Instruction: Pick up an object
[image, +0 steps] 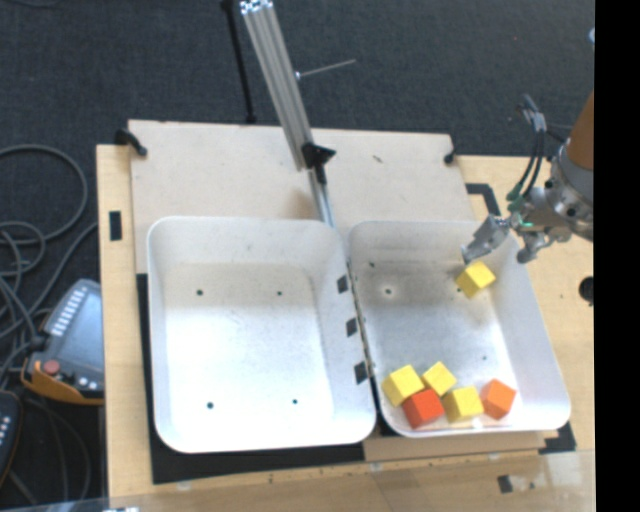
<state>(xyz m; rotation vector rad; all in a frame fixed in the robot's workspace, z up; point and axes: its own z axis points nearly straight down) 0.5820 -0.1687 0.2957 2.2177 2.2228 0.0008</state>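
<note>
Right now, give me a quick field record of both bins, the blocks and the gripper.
left bin: white, shallow
right bin: holds six blocks
lone yellow block: upper part of right bin, just below the gripper
front cluster: three yellow blocks, two orange blocks
gripper: above right bin's upper right, next to lone yellow block
grasp: cannot tell

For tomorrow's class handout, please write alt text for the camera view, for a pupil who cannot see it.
A robot gripper hangs over the right bin, just above a lone yellow cube. Five more cubes, three yellow and two orange, cluster at that bin's near edge.
</note>
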